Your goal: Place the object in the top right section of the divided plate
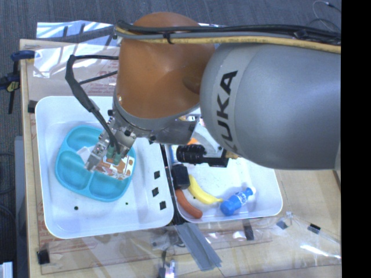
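Observation:
A blue divided plate (pixel 78 165) lies in the left white bin (pixel 49 210). My gripper (pixel 105 155) hangs over the plate's right side, reaching down from the big orange-and-grey arm. Right under its tips sits a small flat white and orange object (pixel 117 168), resting in the plate's right-hand section. The fingers reach down to that object, and I cannot make out their spacing.
The right bin (pixel 268 206) holds a banana (pixel 201 193), a sausage (pixel 189 204), a small blue bottle (pixel 236 201) and a black item (pixel 181 175). The arm's bulk covers the back of both bins. Small black marks dot the left bin's floor.

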Controlling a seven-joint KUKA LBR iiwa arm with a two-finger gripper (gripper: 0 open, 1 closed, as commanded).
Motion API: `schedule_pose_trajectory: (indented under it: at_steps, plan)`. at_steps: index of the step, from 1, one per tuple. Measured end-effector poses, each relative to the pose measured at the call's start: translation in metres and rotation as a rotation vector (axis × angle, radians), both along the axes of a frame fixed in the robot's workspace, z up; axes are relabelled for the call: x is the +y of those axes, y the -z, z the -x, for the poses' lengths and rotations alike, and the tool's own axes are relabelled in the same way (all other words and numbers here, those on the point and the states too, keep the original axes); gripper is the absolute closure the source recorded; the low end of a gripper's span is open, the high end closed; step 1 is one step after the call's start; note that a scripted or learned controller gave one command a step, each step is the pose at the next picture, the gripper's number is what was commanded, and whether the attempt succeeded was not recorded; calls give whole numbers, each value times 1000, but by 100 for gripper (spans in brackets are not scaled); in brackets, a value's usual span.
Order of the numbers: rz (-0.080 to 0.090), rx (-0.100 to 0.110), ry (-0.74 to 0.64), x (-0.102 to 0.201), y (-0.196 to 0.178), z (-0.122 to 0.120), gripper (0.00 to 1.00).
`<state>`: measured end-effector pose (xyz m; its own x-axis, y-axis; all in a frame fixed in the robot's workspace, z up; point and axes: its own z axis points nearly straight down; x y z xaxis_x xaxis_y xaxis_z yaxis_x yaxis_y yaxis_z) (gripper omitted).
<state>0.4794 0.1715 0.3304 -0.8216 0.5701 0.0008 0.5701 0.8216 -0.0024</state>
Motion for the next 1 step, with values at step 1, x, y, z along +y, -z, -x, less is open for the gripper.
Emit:
schedule_pose_trajectory:
  at_steps: [1]
  plan:
    - [-1,-2,-60,-43,-10,-21,100]
